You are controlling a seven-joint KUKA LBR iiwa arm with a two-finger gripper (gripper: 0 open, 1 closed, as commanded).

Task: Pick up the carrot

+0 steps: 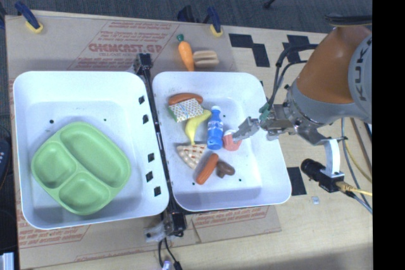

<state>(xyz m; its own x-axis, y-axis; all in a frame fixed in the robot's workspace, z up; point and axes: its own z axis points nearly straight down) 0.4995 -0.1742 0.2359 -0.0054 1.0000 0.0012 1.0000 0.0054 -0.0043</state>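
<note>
- Looking down at the desk [50, 28], I see the carrot [185, 54] lying outside both bins, on the cardboard sheet just past the far rim of the right bin [269, 180], its green top pointing away.
- A small tan bun-like piece [205, 59] lies right beside it on the right, close enough to crowd a grasp.
- The carrot looks like a toy: light, rigid and smooth, so I judge it could slip or roll if pinched near its tapered tip.
- My guess is the thick orange middle, gripped across its width, is the safest hold.
- The end effector [243, 130] sits low over the right side of the right bin, next to a red piece [232, 143] and near a blue bottle [216, 128].
- I cannot tell whether its fingers are parted or closed, and I see nothing held in them.
- It is well apart from the carrot, so a lift and a reach toward the far left comes first, as I judge it.
- Other toy food fills that bin: a banana [195, 126], a sausage-like piece [207, 169] and a checkered block [183, 110].
- The left bin [25, 92] holds a green divided plate [81, 167].
- Red print on the cardboard reads "CHEMCAST GP" [125, 47]; the smaller lines under it are too blurred to read.
- Part of the letters "KU" [360, 76] shows on the arm.
</note>
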